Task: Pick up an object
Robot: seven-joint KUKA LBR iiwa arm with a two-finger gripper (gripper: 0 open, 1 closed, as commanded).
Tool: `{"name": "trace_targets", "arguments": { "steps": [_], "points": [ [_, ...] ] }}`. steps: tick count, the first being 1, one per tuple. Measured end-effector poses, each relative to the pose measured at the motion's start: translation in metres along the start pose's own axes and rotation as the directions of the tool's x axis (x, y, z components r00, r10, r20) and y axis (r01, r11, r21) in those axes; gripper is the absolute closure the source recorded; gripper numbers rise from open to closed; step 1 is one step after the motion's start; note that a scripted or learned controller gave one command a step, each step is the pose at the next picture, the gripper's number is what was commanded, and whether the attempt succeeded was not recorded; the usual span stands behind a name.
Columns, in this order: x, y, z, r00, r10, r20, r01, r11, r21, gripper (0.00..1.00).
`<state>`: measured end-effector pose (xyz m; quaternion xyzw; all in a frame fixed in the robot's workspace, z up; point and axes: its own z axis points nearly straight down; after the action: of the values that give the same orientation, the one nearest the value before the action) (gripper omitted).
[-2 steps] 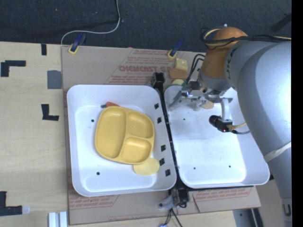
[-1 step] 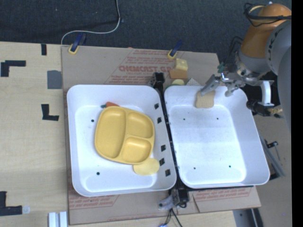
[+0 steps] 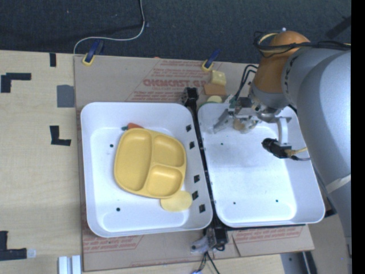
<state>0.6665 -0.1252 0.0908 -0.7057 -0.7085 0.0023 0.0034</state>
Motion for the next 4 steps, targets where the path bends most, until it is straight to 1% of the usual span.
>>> {"name": "trace_targets", "arguments": {
  "steps": [1, 2, 3, 4],
  "points": [
    [0.025, 0.001, 0.007, 1.0, 0.002, 0.002, -0.002, 1.0, -0.002, 0.0],
    [0.024, 0.001, -0.003, 1.0, 0.002, 0.003, -0.002, 1.0, -0.003, 1.0],
    [0.024, 0.001, -0.002, 1.0, 0.002, 0.003, -0.002, 1.0, -0.002, 0.0],
    [0.025, 0.001, -0.012, 1.0, 0.002, 0.002, -0.002, 1.0, -0.002, 1.0]
  ]
}}
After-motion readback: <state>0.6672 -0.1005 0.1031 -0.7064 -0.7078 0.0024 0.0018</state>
